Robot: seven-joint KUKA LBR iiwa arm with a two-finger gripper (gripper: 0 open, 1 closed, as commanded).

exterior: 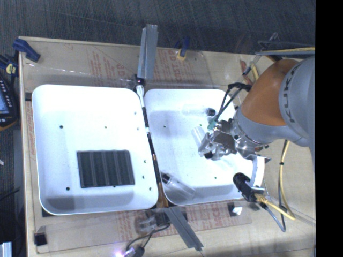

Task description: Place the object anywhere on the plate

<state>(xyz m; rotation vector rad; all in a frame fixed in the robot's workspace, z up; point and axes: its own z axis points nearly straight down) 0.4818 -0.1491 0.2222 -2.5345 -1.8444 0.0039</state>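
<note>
A dark grey ribbed plate lies flat in the left bin, toward its near side. A small clear object with a dark end lies on the floor of the right bin, in its near left corner. My gripper hangs over the middle of the right bin, up and to the right of that clear object and apart from it. It is far from the plate. The wrist and its pale hardware blur together, so I cannot see anything held.
The ridge where the two bins meet runs between gripper and plate. The grey and orange arm covers the right bin's right side, with cables trailing at the near right. A metal bar stands at the back.
</note>
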